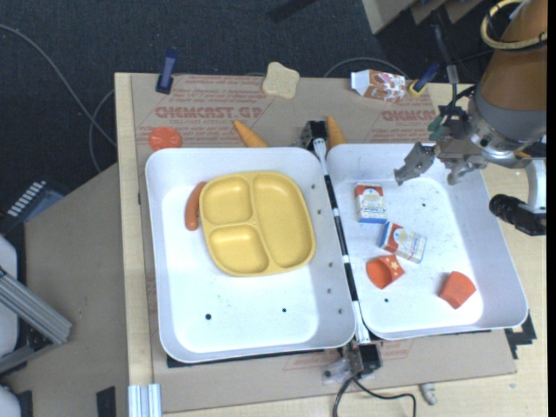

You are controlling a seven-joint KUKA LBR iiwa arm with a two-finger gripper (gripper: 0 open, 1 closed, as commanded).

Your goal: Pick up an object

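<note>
Nearest the camera, the left bin (252, 337) shows bare white floor along its near edge, with a yellow divided plate (257, 222) lying flat toward its far half, three compartments up. An orange sausage-shaped piece (192, 207) lies just beside the plate's left rim, touching or nearly so. Right bin (486, 311) holds four small things: an orange block (457, 288) near the near-right corner, a reddish-orange piece (383, 272) near the left wall, a small red-and-white carton (406, 242) lying tilted just beyond and right of that piece, and a second small carton (371, 204) farther back, lying flat, apart from the rest. Gripper (433, 166) hangs over the far part of the right bin, right of the far carton and clear of it; its two fingers stand spread, one reaching left, one pointing down toward the floor, with nothing between them. Arm body enters from the far right, orange band visible above the wrist. Beyond the bins, on the cardboard sheet (208, 107): a tan bread-slice shape (281, 79), a carrot-like orange piece (249, 134), a flat orange disc (164, 137), a blue clip (167, 69) at the far-left edge, and a crumpled red-and-white wrapper (379, 83) at the far right.
</note>
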